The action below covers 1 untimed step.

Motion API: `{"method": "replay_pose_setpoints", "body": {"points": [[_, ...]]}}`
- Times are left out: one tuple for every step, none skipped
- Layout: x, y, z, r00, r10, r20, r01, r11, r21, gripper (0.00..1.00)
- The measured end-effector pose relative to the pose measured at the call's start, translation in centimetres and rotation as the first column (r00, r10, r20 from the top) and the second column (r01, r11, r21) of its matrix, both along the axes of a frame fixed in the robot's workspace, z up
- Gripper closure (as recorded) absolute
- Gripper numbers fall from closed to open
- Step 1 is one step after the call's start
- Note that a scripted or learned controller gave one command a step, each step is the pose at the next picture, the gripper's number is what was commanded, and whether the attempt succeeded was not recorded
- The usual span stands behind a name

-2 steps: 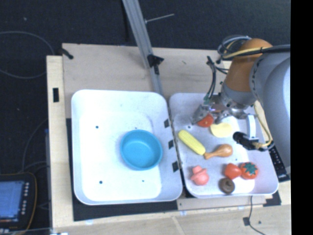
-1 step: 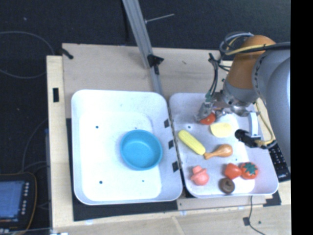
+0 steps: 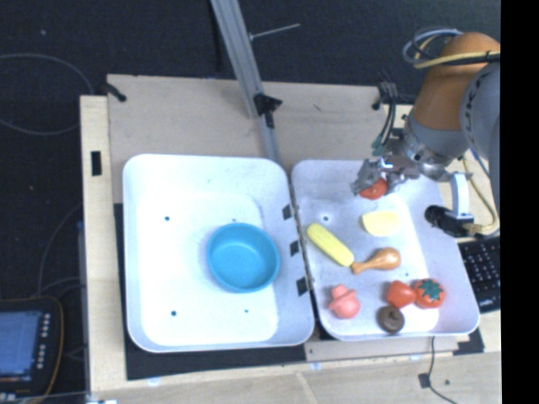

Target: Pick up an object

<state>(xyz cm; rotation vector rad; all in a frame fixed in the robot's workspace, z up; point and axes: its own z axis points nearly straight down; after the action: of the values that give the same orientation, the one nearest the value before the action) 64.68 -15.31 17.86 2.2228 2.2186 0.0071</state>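
Gripper up at the far end of the right bin, a small red piece caught between its fingers.

On the left, the shallow white left bin [image 3: 168,192] has a round blue plastic bowl [image 3: 243,257] just right of its middle, bare floor all around it out to the rims. Over the shared edge, the shallow white right bin [image 3: 324,183] is crowded toward the near side: a yellow toy corn cob [image 3: 329,245], a pink toy piece [image 3: 344,302], a brown toy drumstick [image 3: 378,261], a pale yellow flat piece [image 3: 381,222], a dark brown round piece [image 3: 390,319], a red toy tomato [image 3: 401,293] touching a red toy strawberry with a green top [image 3: 429,292]. The far left corner lies open. The two-finger gripper [image 3: 375,183] closes on the small red toy piece [image 3: 373,189], near the far rim. No readable writing anywhere.
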Motion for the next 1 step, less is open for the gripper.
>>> {"method": "replay_pose_setpoints", "body": {"points": [[-0.12,-0.03,4.58,1.0,0.004,0.002,-0.004,1.0,-0.001,1.0]]}}
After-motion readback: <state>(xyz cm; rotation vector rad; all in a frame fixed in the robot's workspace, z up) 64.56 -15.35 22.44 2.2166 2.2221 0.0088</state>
